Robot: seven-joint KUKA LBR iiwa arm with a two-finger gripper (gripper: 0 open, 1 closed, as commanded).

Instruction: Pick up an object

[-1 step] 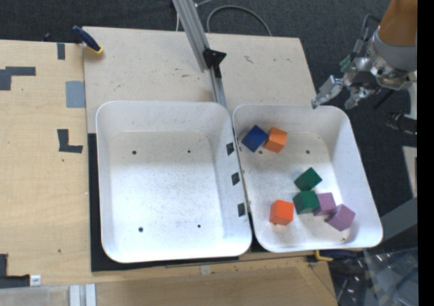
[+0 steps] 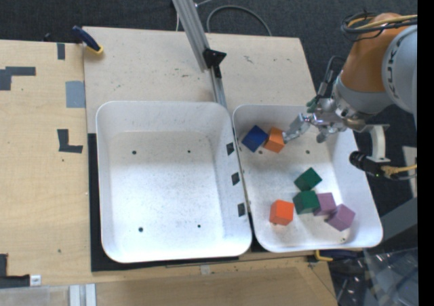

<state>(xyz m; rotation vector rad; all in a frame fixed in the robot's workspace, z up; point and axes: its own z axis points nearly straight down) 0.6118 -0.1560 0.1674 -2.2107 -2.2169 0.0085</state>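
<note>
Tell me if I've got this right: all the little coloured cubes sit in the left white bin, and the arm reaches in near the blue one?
Not quite. The camera view shows the cubes, including the blue one, in the right bin, not the left bin. The arm does reach in near the blue cube.

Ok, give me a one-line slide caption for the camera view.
KUKA arm's gripper reaches into the right bin beside a small orange block and blue block; other blocks lie nearer the front.

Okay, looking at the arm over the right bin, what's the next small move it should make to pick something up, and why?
Probably ease the gripper a little further toward the small orange block and down around it. The gripper's tip sits right beside that block near the far end of the right bin, with a blue block touching its other side, so it looks like the closest target.
</note>
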